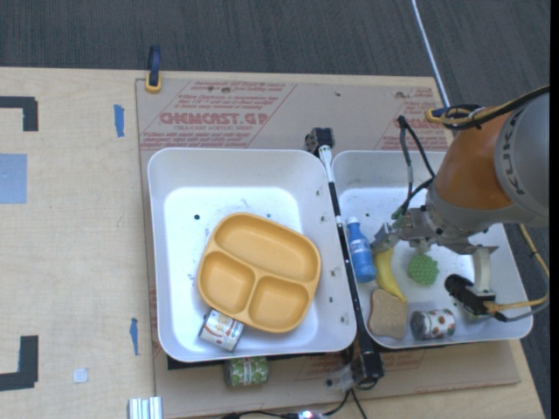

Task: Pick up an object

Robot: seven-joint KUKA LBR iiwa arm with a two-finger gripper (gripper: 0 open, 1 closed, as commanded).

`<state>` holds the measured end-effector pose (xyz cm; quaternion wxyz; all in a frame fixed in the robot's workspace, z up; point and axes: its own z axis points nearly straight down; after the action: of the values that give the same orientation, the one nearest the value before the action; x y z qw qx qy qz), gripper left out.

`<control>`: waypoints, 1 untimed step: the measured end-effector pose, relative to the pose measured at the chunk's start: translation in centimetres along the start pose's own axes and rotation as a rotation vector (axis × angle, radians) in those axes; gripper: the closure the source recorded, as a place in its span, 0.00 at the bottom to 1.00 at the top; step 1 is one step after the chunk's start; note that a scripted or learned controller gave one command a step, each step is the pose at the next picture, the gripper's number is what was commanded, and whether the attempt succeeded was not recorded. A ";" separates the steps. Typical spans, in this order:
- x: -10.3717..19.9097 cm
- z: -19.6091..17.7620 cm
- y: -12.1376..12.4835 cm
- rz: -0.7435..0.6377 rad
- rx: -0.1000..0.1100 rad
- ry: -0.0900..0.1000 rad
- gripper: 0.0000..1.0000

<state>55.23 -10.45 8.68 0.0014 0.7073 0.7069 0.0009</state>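
Yellow divided plate (259,271) in left bin (166,260), can (221,330) at its lower edge. Right bin (376,168): my gripper (410,234) above green ball (424,269); grip state I cannot tell.

A robotics laboratory or test cell is indicated. A pale plywood bench top (70,260) is marked with black tape corners (26,113) and blue tape patches (12,178), as is done for calibration. Two shallow white plastic bins (166,260) are set side by side on a printed brown sheet (218,116), which is held down by an orange-and-blue clamp (154,68). Black cables (416,160) are strung along the grey-and-orange industrial arm (489,168), and dark grey office carpet (262,20) is seen beyond the bench.
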 end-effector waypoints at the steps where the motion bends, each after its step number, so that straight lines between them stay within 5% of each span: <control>1: 0.0 -1.1 0.2 0.000 -0.007 -0.002 1.00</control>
<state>55.44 -10.50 9.80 0.0046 0.7075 0.7067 0.0028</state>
